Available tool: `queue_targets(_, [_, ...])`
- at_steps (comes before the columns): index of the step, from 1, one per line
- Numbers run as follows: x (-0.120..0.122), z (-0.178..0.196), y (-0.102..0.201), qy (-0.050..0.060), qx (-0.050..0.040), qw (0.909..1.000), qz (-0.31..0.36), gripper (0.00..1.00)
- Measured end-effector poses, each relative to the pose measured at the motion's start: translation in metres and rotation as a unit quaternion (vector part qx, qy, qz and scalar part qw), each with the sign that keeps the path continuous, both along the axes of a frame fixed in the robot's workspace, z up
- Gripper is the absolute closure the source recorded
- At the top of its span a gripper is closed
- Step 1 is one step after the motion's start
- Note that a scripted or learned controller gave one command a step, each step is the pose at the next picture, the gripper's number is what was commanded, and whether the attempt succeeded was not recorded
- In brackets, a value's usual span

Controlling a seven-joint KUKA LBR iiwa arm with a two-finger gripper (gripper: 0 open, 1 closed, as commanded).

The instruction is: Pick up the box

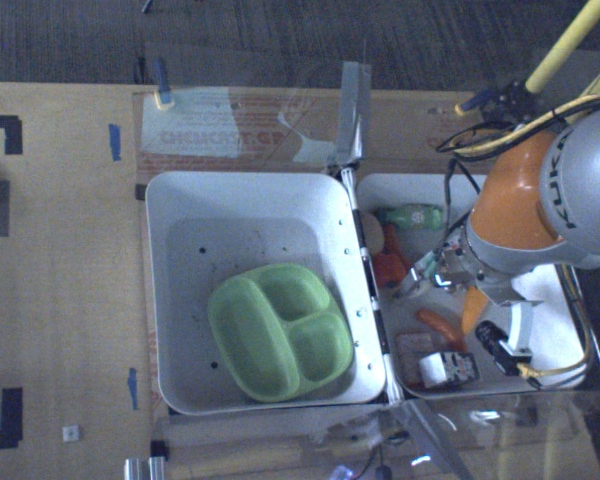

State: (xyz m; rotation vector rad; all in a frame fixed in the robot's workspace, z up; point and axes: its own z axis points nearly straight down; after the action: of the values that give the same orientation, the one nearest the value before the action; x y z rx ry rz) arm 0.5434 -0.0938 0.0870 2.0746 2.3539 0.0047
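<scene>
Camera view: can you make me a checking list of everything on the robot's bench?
Surface: wooden bench bearing two white bins.
Job's things: small box lies in the right bin, near its front edge.
Clutter: green divided tray in the left bin; green bottle, red item, orange item in the right bin.
End effector: low over the right bin.
Cables: black and yellow cables behind the arm.
Surroundings: dark carpet.
</scene>
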Motion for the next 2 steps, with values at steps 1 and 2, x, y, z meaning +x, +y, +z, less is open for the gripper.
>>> queue_targets(1, [0.069, -0.002, -0.009, 0.013, 0.0019, 0.9976, -0.068, 0.0])
queue_targets(2, [0.101, -0.009, -0.041, 0.056, 0.0091, 0.995, -0.082, 0.0])
